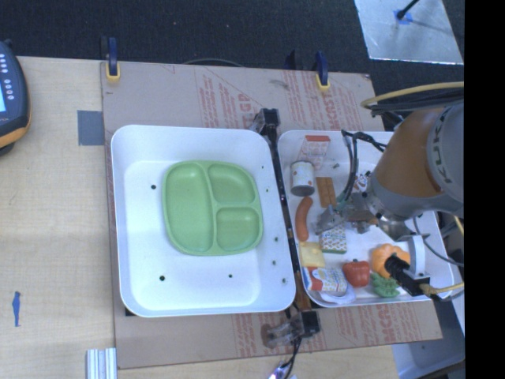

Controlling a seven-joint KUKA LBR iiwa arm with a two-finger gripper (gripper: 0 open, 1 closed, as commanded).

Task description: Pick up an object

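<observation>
The right white bin (293, 142) holds several toy foods: a grey can (301, 177), a red sausage (303, 218), a brown wafer (324, 189), a yellow cheese slice (312, 254), a checked block (334, 241), a red tomato (357, 272), an orange fruit (385, 256) and a green leafy piece (385, 286). My gripper (338, 216) hangs low in the middle of this bin, just above the checked block and right of the sausage. The wrist and its cables cover the gripper's tip.
The left white bin (142, 290) holds a green divided plate (211, 207). A small red-and-white box (316, 144) lies at the right bin's far end and a white packet (330, 282) at its near end. A yellow-edged device (11, 93) sits at the far left.
</observation>
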